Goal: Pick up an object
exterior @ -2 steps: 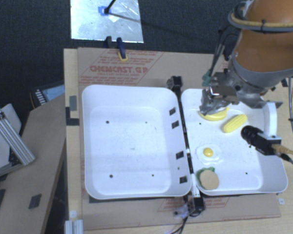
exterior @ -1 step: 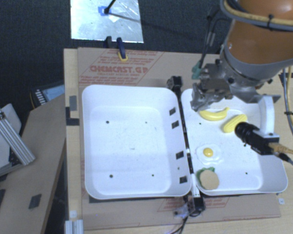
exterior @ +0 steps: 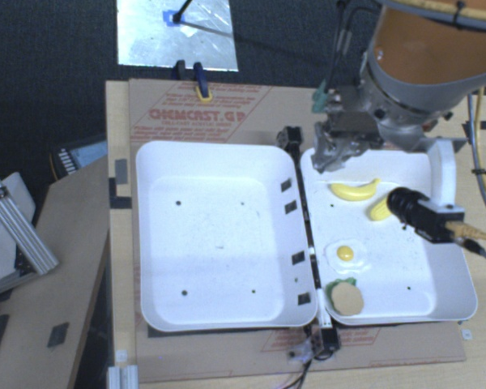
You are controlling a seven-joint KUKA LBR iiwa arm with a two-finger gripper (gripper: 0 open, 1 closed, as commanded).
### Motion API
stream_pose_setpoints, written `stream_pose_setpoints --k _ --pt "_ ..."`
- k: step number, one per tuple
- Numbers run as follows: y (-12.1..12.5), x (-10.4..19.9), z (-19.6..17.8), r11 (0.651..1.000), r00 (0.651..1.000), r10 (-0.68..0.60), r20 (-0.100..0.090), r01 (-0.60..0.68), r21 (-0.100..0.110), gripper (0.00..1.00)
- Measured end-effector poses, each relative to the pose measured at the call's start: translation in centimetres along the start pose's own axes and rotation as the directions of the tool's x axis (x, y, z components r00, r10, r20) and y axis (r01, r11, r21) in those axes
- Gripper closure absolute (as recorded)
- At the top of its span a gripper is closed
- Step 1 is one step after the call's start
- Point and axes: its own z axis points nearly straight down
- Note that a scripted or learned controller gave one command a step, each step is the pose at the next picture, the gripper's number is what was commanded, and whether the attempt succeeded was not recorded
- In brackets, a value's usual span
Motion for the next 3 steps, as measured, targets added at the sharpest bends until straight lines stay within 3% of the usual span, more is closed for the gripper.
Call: stream_pose_setpoints --k 1,2,3 --pt "0.0 2.0 -6.5 1.000 1.000 0.000 -0.001 0.000 -0.003 1.00" --pt "6.6 3.1 -6.0 1.000 1.000 0.005 0.002 -0.005 0.002 1.00" --pt "-0.3 1.8 0.0 1.000 1.000 0.002 0.003 -0.002 0.011 1.00"
